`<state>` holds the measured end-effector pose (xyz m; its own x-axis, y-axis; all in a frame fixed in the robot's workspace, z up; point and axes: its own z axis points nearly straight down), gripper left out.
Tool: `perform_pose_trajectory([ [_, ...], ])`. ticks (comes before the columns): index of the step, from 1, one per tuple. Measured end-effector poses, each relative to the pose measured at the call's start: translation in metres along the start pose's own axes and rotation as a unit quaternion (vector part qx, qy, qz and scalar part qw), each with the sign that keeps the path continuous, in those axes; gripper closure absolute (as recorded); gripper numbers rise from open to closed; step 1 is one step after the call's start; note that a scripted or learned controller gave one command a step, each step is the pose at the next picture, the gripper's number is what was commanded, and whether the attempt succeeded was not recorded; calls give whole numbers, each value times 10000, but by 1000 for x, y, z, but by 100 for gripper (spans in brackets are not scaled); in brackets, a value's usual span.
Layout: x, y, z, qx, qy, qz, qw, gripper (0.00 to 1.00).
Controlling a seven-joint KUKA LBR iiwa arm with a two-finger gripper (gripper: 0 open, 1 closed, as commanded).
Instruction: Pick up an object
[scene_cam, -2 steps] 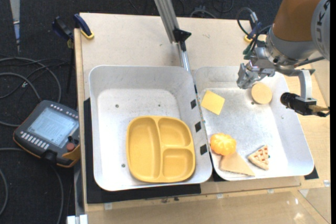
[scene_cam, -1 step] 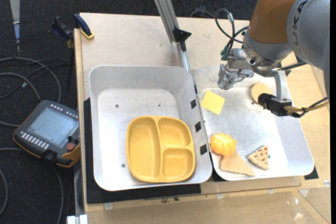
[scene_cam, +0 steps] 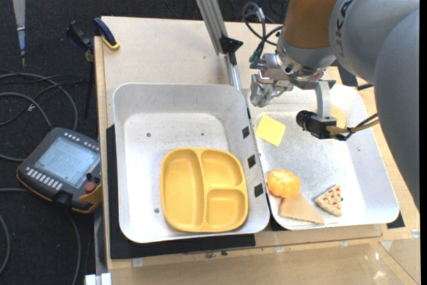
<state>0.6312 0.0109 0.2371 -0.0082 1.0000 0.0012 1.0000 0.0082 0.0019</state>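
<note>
The right bin [scene_cam: 373, 170] holds a flat yellow square [scene_cam: 271, 129], an orange fruit [scene_cam: 283, 183], a tan wedge [scene_cam: 299, 210] and a small pizza slice [scene_cam: 329, 200]. My gripper [scene_cam: 261, 97] hangs over the bin's far left corner, just above and behind the yellow square. It is open, with nothing between its fingers. A white rounded object [scene_cam: 345, 103] lies at the bin's far side, partly hidden by the arm.
A yellow divided plate [scene_cam: 203, 189] lies in the left bin [scene_cam: 133, 117]. A slanted metal pole [scene_cam: 207, 3] comes down to the wall between the bins, close to the gripper. A teach pendant [scene_cam: 63, 167] rests on the floor at the left.
</note>
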Motion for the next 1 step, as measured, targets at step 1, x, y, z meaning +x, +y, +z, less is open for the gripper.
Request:
perform_pose_trajectory([
  [1,50,19,4,-3,2,1,10000,100],
])
